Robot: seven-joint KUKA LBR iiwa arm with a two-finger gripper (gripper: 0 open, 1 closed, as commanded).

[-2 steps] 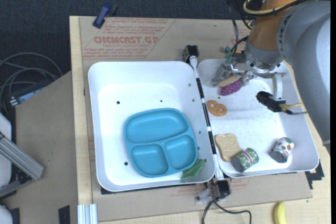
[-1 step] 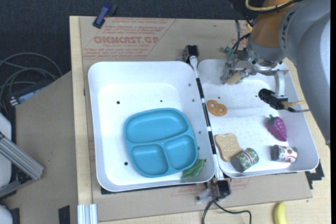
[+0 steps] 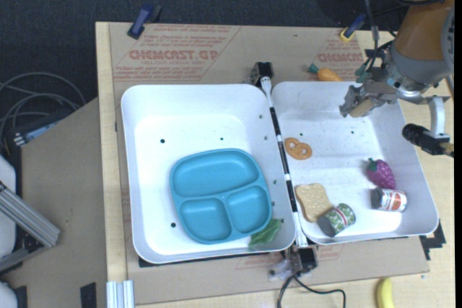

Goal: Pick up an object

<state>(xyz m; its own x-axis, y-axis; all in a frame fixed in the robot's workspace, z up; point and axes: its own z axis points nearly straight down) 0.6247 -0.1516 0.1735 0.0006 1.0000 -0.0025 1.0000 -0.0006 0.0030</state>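
My gripper [image 3: 356, 104] hangs over the far part of the right bin [image 3: 328, 128], with the grey arm and its orange band reaching in from the upper right. Nothing shows beneath it but bare white bin floor. In the same bin lie a pretzel [image 3: 297, 148], a slice of toast [image 3: 312, 200], a green can [image 3: 336, 218] on its side, a purple bunch of grapes [image 3: 380, 172] and a red-and-white can [image 3: 388, 199]. These objects sit well toward the near side from the gripper.
The left bin [image 3: 144, 133] holds a blue divided plate [image 3: 220, 194] with a green leafy item [image 3: 265, 233] at its near right corner. An orange carrot [image 3: 326, 73] lies on the bench behind the right bin. A yellow banana [image 3: 385, 292] rests at the bench's front.
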